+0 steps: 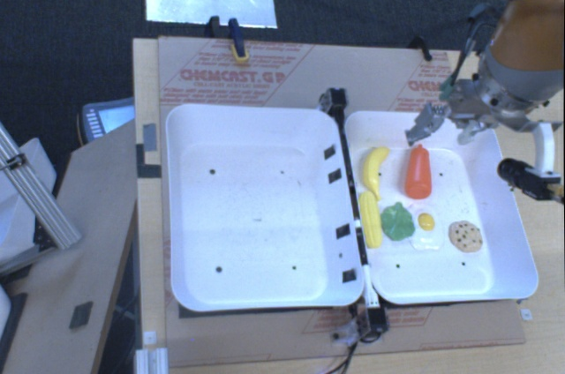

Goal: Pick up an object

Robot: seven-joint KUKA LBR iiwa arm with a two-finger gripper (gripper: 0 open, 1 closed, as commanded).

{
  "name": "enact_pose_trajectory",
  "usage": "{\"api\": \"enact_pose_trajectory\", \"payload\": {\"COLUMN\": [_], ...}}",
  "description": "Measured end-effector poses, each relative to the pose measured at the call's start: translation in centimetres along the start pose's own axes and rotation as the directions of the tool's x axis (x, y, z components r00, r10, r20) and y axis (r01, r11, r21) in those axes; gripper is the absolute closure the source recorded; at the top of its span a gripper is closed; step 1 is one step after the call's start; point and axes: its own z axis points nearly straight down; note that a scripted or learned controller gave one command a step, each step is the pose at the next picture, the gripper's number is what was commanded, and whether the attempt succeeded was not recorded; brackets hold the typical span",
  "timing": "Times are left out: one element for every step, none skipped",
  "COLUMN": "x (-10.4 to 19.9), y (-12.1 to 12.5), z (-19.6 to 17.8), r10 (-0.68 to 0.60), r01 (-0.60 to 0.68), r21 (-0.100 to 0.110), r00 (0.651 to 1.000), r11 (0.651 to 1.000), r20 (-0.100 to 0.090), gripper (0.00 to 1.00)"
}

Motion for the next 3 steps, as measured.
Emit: {"api": "enact_pose_trajectory", "payload": {"x": [1.9,-7.3,1.5], "y": [6.4,4.5,6.6], "z": [8.7,-2.6,2.8], "r10": [-0.005,0.009,-0.009], "r01": [0.005,-0.009,0.009], "r21": [0.004,-0.012,0.002], "r00": [1.000,1.000,1.000], "r11": [1.000,1.000,1.000], "r20": [-0.001,0.008,-0.004], "gripper": [0.00,0.00,0.00]}}
